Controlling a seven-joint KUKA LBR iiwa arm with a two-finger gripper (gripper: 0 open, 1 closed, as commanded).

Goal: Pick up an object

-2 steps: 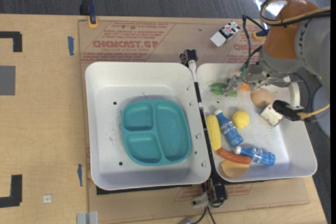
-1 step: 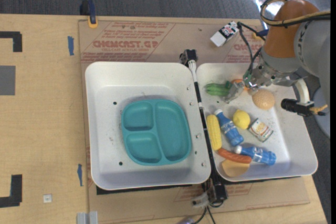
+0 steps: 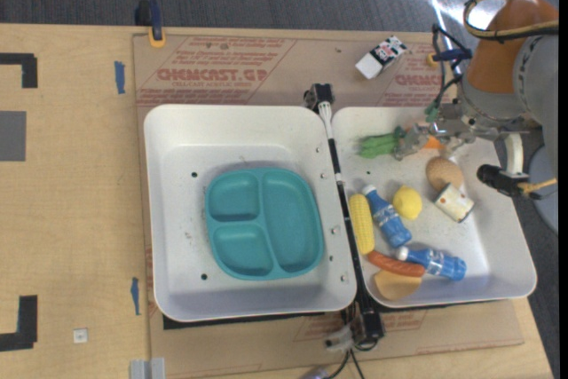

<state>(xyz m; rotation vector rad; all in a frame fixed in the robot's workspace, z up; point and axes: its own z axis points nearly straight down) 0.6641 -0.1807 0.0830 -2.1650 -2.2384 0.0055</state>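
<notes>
1. The end effector (image 3: pixel 424 136) hangs low over the far part of the right bin (image 3: pixel 506 275), at the end of the arm (image 3: pixel 510 58) that comes in from the right. Whether it is released or clenched I cannot tell; the metal parts there blur into the objects beneath.

2. The nearest candidate is the green toy (image 3: pixel 383 144). It lies just beside the end effector, on the side away from the arm, towards the divider between the bins. Its long axis runs roughly in line with the arm's reach, so it points at the end effector and does not lie across it. I cannot say whether they touch.

3. A small orange piece (image 3: pixel 432 140) sits right at the end effector, too small to identify.

4. On the near side of the end effector, close by, lies the tan egg-shaped object (image 3: pixel 441 170), with a white cup-like piece (image 3: pixel 454 206) just beyond it.

5. Further towards the near rim, well apart from the end effector, are the yellow lemon (image 3: pixel 407 202), the corn cob (image 3: pixel 360 223), two blue bottles (image 3: pixel 390 218) (image 3: pixel 437 263), and an orange carrot (image 3: pixel 389 262). The corn's long axis runs near-to-far, parallel to the divider.

6. Judgement: the coming move most likely turns on the green toy. A short shift away from the arm should centre the end effector over it, with a wrist turn so the grip closes across the toy's narrow width.

7. The teal divided plate (image 3: pixel 264 224) in the left bin (image 3: pixel 169 191) lies well apart, past the divider.
</notes>
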